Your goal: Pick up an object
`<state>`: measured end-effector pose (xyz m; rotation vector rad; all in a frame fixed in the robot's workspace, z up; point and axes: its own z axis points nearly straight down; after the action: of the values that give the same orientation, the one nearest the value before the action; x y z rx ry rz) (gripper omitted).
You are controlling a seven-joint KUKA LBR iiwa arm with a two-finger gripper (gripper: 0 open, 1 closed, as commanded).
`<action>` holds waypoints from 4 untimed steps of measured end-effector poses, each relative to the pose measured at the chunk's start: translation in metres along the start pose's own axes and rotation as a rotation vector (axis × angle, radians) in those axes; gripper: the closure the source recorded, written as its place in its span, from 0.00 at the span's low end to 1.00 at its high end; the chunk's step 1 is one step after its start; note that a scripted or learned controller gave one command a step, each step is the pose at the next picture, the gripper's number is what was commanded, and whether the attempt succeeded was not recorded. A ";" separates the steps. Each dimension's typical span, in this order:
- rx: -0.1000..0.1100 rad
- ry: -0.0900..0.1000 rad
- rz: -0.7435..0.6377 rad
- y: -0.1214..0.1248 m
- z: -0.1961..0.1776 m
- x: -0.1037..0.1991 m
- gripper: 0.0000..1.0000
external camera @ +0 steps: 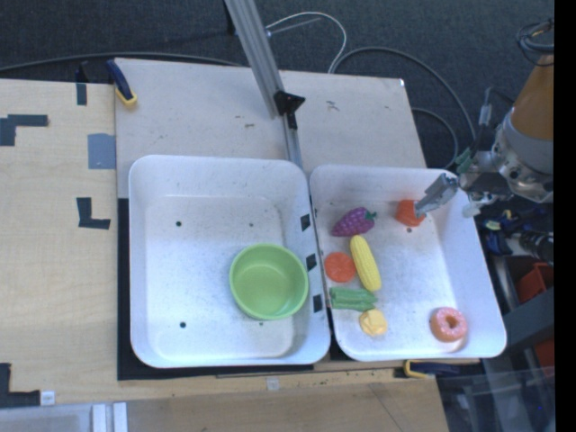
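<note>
Two white bins sit side by side on the table (pixel 207 115). Left bin (pixel 153 241) carries one green bowl (pixel 268 282), upright, in its lower right part, close to the wall shared with the right bin (pixel 468 268).

Right bin contents, seven items:
- purple grape bunch (pixel 354 220), upper left of centre.
- yellow corn cob (pixel 364 262), lying roughly top to bottom, just below the grapes.
- orange-red round piece (pixel 339 266), touching or just beside the corn on its left.
- green vegetable (pixel 352 299), lying crosswise beneath the corn's lower end.
- small yellow item (pixel 373 322), just below the green vegetable; shape too small to name.
- pink frosted doughnut (pixel 447 324), lower right corner, well apart from the rest.
- small red-orange object (pixel 409 212), upper middle of the bin, apart from the grape bunch.

Arm enters from the right, over the upper right rim of the right bin. Gripper (pixel 430 200) reaches down and left, its tip right at the red-orange object's upper right side. Fingers appear as one grey wedge at this angle; cannot tell whether they are open or closed, nor whether the object sits between them. Object looks to rest on the bin floor.

A grey metal pole (pixel 256 43) runs slantwise from the top edge down to the junction of the two bins. Cables (pixel 360 57) lie looped on the dark floor beyond the table.
</note>
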<state>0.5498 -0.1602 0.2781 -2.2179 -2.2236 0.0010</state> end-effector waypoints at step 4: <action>0.008 0.001 0.001 -0.002 0.170 -0.012 0.00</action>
<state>0.5474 -0.1726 0.1085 -2.2149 -2.2175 0.0081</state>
